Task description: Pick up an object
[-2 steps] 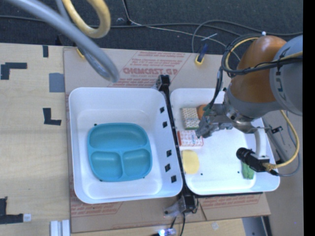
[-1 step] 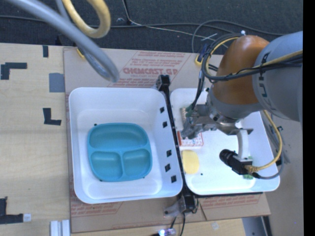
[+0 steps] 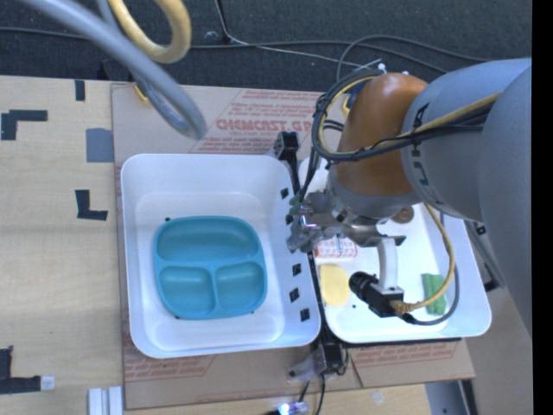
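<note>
Grey arm [image 3: 449, 145] over right bin [image 3: 471, 318], blue divided plate [image 3: 210, 264] in left bin [image 3: 138, 232]

Arm [image 3: 449, 137] covers most of the right bin [image 3: 471, 318] — its back wall and much of the floor can't be seen. Gripper [image 3: 341, 232] sits under the wrist hardware; fingers hidden, tips lost in clutter. Beneath it a white item w/ red print [image 3: 335, 249], maybe a label or packet — print too small to read, top part covered. Yellow object [image 3: 333, 285] partly behind a black fitting [image 3: 367, 290]. Green object [image 3: 435, 290] crossed by a yellow cable, shape unclear. Grey hose [image 3: 104, 37] at top left blurred, cut off by the frame edge. Arm's upper part runs out at the right.
</note>
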`<state>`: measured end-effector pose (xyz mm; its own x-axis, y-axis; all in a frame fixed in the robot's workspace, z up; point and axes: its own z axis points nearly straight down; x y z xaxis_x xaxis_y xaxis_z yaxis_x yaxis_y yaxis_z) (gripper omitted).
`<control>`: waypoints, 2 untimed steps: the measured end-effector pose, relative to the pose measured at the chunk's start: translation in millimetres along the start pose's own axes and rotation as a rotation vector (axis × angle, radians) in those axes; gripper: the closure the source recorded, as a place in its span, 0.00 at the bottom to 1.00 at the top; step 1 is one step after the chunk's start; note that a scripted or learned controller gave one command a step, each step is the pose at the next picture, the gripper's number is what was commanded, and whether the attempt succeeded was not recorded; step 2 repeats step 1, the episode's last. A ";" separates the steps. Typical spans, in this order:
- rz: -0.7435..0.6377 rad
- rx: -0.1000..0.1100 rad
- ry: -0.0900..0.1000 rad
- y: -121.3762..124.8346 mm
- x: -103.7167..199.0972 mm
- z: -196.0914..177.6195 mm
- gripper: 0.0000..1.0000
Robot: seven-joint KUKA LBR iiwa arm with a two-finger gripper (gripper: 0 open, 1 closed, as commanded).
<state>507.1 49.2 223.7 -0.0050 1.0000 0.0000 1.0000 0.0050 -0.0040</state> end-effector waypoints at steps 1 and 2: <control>-0.001 -0.002 0.000 -0.9 45.6 1.2 1.00; -0.001 -0.002 0.000 -0.9 45.6 1.2 1.00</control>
